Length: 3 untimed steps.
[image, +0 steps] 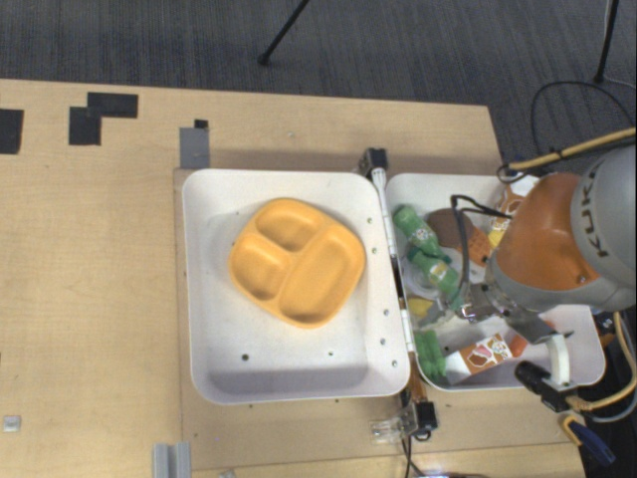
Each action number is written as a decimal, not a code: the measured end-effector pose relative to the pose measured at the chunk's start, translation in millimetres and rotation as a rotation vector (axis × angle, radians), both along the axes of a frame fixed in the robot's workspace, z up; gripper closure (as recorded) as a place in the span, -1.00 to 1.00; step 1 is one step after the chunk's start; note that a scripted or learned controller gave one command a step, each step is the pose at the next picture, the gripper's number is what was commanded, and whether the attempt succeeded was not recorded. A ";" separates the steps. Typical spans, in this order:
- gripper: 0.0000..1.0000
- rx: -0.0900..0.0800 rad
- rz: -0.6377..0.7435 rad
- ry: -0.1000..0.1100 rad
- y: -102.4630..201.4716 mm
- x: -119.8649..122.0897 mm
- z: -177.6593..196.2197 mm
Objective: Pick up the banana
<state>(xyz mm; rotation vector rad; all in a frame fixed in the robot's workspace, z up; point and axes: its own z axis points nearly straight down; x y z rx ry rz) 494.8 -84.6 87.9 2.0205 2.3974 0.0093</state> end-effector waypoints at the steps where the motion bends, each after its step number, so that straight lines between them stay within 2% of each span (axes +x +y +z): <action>1: -1.00 0.003 -0.252 0.003 -2.8 28.6 -0.3; 2: -1.00 0.004 -0.547 0.003 0.3 73.0 -0.9; 3: 1.00 0.004 -0.539 -0.002 0.5 74.6 10.8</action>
